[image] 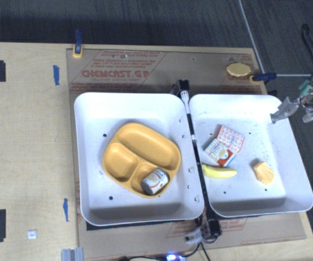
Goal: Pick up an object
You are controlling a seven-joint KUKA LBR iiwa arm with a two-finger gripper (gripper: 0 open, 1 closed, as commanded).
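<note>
Item one, far left: the bare wooden bench top (25,162), marked with black and blue tape pieces.

Item two: the left bin (91,113), white and shallow. In it lies a yellow divided tray (137,145), set at a slant, with three compartments. A small can (155,181) rests on its side in the tray's lower right compartment.

Item three: the right bin (287,189), touching the left one along the black seam between them. Its contents, left to right: a banana (219,172) lying flat near the left wall; a red and white patterned packet (223,144) just above the banana, tilted; a small orange ridged piece (263,172), well apart from both, toward the right wall.

Item four: a round tan disc (238,69) on the board behind the right bin.

Item five, far right: my gripper (287,109), over the right bin's upper right corner, well apart from every object. I cannot tell its state.
</note>
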